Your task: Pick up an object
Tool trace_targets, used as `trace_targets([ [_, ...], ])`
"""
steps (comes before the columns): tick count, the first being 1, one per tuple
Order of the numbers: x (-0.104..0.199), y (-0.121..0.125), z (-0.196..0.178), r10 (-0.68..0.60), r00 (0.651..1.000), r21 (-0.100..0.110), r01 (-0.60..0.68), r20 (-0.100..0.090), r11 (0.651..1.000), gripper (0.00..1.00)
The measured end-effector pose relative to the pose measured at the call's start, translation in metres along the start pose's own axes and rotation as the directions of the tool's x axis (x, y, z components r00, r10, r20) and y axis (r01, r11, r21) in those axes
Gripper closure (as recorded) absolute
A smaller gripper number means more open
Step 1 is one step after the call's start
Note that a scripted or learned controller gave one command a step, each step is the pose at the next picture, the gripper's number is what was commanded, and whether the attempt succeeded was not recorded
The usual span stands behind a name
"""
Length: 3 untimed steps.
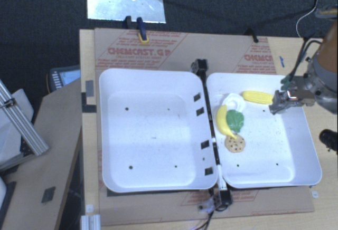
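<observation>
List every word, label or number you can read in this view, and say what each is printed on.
"CHEMCAST G P", red print on the brown board under the bins, above the left bin; the last letters are uncertain.
The same red print, only partly legible, repeats on the board above the right bin.
Smaller red lines beneath each are too blurred to read.

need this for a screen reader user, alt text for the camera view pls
A grey robot arm reaches in from the right, its hand over the right bin beside a corn cob. Near that bin's left wall lie a banana, a green toy, a cookie and a white item.
</observation>
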State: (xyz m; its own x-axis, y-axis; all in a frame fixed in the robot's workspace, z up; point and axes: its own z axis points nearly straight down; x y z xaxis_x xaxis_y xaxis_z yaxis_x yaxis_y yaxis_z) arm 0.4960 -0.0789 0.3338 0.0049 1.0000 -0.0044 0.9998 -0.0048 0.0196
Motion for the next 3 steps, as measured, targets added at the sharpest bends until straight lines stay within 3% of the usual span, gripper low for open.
trace_targets([
  [2,0.143,-0.008,-0.063,-0.016,1.0,0.014,0.016,-0.007,1.0,1.0],
  [3,0.198,0.018,-0.122,-0.014,1.0,0.01,0.014,-0.008,1.0,1.0],
])
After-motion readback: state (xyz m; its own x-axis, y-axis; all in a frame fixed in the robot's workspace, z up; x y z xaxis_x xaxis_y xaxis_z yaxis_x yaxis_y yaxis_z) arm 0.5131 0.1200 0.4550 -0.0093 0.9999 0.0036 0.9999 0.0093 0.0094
